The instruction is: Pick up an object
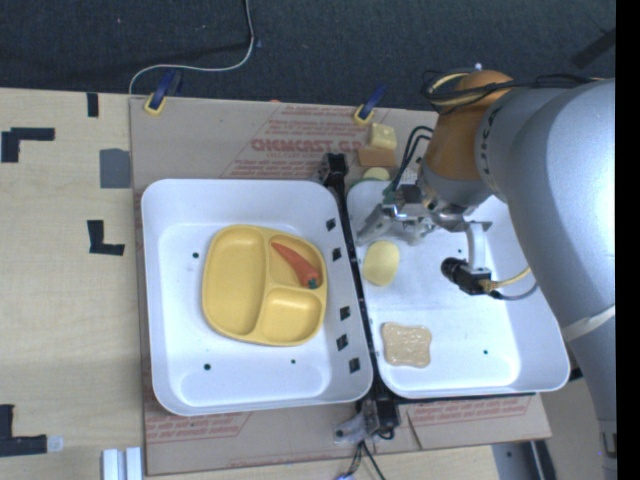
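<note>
My gripper [385, 220] hangs low over the back left part of the right bin [500, 363], just above a pale yellow round object [381, 264]. A flat tan slab like a slice of bread [407, 344] lies nearer the front of the same bin. The left bin [175, 298] holds a yellow divided plate [262, 285] with a red chili pepper [297, 262] in its upper right compartment. The grey arm with its orange band [455, 138] covers the right bin's back right.
A tan block [379, 145] and a small pale object [374, 175] sit on the cardboard just behind the right bin. Black clips [344, 313] run along the seam between the bins. A black cable plug [462, 274] hangs over the right bin's middle.
</note>
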Motion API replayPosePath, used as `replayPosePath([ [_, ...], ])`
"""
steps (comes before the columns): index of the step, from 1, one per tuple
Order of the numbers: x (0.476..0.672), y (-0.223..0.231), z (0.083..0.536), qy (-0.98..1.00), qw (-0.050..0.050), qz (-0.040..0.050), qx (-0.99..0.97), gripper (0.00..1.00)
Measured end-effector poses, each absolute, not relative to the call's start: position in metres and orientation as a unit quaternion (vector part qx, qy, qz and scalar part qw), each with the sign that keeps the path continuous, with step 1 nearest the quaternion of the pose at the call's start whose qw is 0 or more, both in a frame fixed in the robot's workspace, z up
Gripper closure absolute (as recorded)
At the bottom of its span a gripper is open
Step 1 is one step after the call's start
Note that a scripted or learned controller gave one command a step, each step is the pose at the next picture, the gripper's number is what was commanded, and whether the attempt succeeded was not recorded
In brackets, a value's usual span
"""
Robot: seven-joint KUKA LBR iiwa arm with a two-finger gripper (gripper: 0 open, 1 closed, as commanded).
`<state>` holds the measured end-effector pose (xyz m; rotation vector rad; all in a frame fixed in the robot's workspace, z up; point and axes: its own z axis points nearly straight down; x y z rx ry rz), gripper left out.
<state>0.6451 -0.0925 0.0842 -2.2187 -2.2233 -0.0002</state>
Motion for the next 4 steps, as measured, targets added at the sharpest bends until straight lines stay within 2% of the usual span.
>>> replayPosePath([
  [1, 0.624, -0.102, 0.085, -0.707, 0.0, 0.0004, -0.707, 0.0],
  [2, 0.638, -0.095, 0.084, -0.708, 0.0, 0.0, -0.707, 0.0],
  [4, 0.615, -0.102, 0.085, -0.707, -0.001, 0.0002, -0.707, 0.0],
])
